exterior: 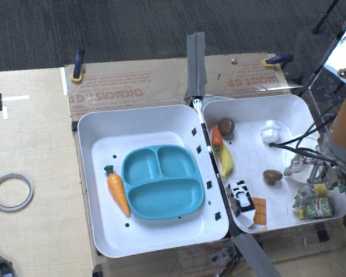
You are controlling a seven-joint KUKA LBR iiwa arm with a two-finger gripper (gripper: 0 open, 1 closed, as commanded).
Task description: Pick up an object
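Near the right edge of the right white bin (292, 108), the gripper (314, 183) hangs low over the bin floor, metal parts and dark cables crowding around it; whether it is spread or closed cannot be told from this slant. Just beneath it, in the bin's near right corner, lies a green and white crumpled packet (316, 207), close to the metal parts, though contact cannot be judged.

Across the same bin, a small brown oval lump (273, 176) sits near the middle of the floor, just left of the gripper. A white crumpled wad (271, 132) lies toward the far edge. Along the left wall rest a round brown ball (225, 127), a red-orange piece (216, 137) and a yellow banana-shaped toy (226, 161), one after another toward the near edge. Closer to the near left corner lie a black and white block (242, 197) and a flat orange square (260, 210).

At the centre of the left white bin (93, 133) sits a teal plastic divided plate (163, 182). An orange toy carrot with a green top (117, 191) lies just beside the plate's left rim.

On the wooden bench (36, 239), well left of the bins, rests a grey ring (10, 192).
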